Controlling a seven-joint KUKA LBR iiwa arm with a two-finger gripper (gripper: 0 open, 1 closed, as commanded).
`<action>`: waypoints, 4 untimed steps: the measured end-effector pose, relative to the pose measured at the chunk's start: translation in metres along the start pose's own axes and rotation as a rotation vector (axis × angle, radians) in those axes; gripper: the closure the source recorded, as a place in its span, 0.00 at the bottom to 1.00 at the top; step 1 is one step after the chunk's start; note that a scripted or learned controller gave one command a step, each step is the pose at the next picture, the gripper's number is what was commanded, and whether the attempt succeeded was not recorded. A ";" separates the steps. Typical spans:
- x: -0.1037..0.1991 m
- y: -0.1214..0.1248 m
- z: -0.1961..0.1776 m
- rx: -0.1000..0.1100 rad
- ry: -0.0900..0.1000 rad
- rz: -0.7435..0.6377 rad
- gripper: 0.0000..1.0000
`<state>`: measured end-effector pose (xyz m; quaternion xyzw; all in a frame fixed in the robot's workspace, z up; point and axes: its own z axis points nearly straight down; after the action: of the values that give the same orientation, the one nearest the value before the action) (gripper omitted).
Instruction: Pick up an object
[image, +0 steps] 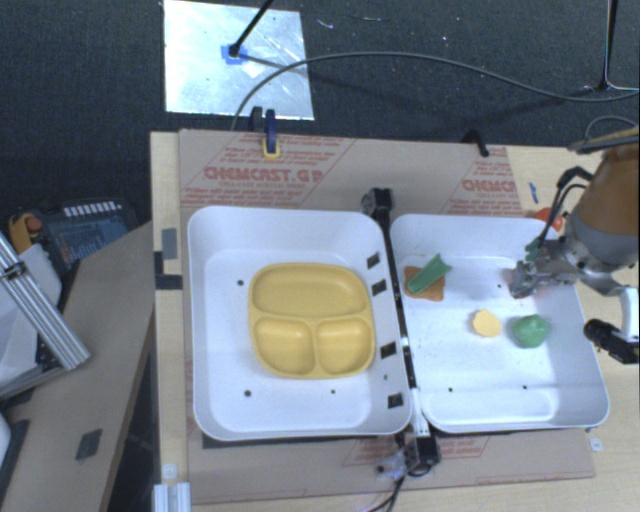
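Nearest to us on the bench (330, 165), the right bin (500, 410) shows bare white floor along its near side. A little farther in lie a green ball-like piece (530, 330) and, just left of it but apart, a small yellow piece (486, 323). Farther still, near the bin's left wall, a green strip (430, 272) lies across an orange piece (424, 288). The claw (524, 280) hangs over the right bin's far right part, above the green ball-like piece; we cannot tell how its tips stand. In the left bin (220, 300) we see a yellow three-compartment tray (308, 318).
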<state>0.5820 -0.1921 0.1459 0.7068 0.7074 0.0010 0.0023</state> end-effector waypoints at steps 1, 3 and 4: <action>0.005 0.005 -0.063 -0.004 -0.001 -0.004 1.00; 0.056 0.016 -0.106 0.001 0.003 -0.009 1.00; 0.114 0.031 -0.110 0.001 0.004 -0.010 1.00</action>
<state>0.6124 -0.0774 0.2560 0.7033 0.7109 0.0021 0.0008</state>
